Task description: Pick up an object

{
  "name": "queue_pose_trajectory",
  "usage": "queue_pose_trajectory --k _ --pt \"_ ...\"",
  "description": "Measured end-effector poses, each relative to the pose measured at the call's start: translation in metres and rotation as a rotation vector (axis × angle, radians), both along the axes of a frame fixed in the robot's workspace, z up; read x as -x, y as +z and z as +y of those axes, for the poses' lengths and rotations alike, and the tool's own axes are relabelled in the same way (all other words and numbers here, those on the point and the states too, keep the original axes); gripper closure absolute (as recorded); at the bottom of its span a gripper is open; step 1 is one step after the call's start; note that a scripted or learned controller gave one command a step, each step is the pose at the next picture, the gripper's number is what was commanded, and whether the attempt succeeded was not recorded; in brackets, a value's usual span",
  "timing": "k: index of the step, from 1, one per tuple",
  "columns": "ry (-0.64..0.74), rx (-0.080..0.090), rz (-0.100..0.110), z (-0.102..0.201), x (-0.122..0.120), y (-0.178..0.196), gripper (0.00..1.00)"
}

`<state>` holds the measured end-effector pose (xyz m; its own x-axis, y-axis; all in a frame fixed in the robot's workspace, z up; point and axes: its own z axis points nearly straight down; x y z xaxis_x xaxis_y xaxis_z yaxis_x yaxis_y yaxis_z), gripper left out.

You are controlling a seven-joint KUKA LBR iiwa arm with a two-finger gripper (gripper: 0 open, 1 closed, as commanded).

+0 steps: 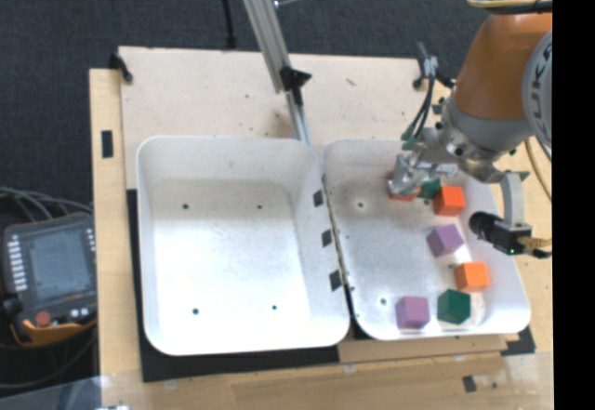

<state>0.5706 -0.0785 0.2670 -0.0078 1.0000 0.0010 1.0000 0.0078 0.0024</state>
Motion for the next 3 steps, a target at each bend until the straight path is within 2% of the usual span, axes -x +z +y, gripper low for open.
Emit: queue_pose_trajectory --k 1,3 --pt "-0.001 0.0 0.004 0.054 -0.003 -0.017 1.0" --pt "-0.001 0.001 0.001 0.141 -0.003 -0.019 1.0"
